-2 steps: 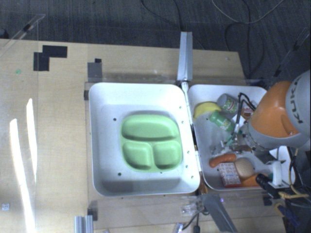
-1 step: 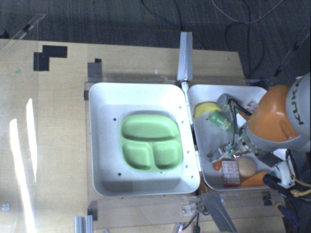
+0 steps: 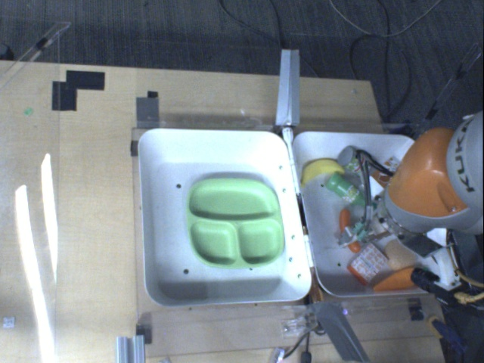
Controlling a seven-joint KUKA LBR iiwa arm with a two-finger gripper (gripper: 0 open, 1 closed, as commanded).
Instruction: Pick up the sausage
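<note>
The right bin [image 3: 327,277] holds a small heap of toy food. A short reddish-orange piece that looks like the sausage [image 3: 345,221] lies near the bin's middle left. My gripper [image 3: 362,229] hangs low over the heap, right beside that piece and partly covering it. The arm's orange band [image 3: 425,181] and dark cables hide much of the bin's right half. I cannot make out anything held by the gripper.
A yellow item [image 3: 321,170] and a green item [image 3: 341,187] lie at the back of the right bin. A brown-and-white packet [image 3: 370,264] and an orange carrot-like piece [image 3: 393,280] lie at its front. The left bin [image 3: 162,203] holds a green divided plate [image 3: 234,219].
</note>
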